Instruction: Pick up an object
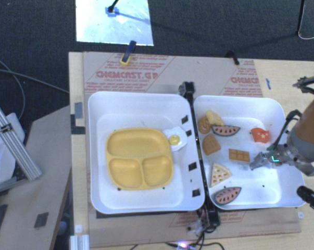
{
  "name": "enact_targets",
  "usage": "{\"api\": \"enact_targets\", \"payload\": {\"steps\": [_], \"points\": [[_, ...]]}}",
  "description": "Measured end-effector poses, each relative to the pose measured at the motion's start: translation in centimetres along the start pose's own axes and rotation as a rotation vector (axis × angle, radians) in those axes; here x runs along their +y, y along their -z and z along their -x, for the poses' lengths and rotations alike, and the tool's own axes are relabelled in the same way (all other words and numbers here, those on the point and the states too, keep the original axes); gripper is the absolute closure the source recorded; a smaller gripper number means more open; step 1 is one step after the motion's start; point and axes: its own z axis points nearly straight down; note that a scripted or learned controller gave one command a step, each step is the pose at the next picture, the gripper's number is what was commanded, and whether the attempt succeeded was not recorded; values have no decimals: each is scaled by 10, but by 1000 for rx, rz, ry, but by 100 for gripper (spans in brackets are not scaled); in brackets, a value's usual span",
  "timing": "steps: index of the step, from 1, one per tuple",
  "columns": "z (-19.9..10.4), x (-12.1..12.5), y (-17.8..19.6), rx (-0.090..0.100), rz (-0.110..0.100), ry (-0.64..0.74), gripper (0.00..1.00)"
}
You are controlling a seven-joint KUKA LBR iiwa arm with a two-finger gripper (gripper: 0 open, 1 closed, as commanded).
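Note:
The right bin (274, 191) holds several toy foods: a brown cracker bar (239, 154), a waffle wedge (218, 174), two watermelon slices (226, 130) (226, 195), a red piece (260, 135), a brown cookie (211, 145), a round brown biscuit (203, 124) and a yellow piece (214, 118). My gripper (262, 160) reaches in from the right and sits low in the bin, just right of the cracker bar. Nothing shows between its tips.
The left bin (99, 155) carries a yellow divided plate (139, 158) and a fried-egg toy (175, 139) at its right side. A black clip divider (194, 134) separates the bins. The arm body (308, 139) covers the right bin's far right edge.

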Motion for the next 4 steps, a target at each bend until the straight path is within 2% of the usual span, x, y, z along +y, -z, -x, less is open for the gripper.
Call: {"api": "enact_targets", "payload": {"steps": [1, 2, 3, 4], "points": [[0, 19, 10, -1, 1, 0, 0], [0, 38, 35, -1, 2, 1, 0], [1, -19, 55, 0, -3, -6, 0], [-1, -18, -12, 2, -6, -3, 0]]}}
